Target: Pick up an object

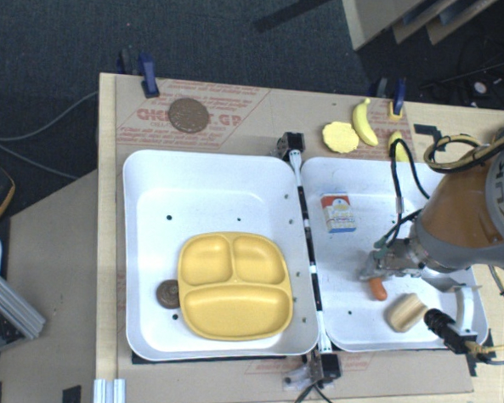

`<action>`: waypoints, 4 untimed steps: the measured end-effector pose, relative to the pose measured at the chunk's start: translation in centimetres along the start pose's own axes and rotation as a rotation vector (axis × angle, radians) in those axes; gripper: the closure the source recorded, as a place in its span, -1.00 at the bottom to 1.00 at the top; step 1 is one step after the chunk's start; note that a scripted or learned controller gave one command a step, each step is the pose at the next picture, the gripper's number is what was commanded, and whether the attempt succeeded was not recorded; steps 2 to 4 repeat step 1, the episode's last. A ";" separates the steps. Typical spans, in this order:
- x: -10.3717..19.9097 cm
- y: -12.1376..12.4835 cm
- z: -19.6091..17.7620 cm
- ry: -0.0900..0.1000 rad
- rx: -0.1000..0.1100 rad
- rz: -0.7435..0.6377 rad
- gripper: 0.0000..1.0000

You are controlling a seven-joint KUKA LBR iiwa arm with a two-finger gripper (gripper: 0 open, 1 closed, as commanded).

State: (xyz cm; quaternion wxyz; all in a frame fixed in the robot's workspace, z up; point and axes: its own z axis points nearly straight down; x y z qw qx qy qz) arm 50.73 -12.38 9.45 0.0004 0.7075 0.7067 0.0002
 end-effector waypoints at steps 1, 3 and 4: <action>11.1 3.9 -9.6 0.004 -0.012 -0.015 1.00; 11.1 3.9 -9.6 0.004 -0.012 -0.015 1.00; 11.1 3.9 -9.6 0.004 -0.012 -0.015 1.00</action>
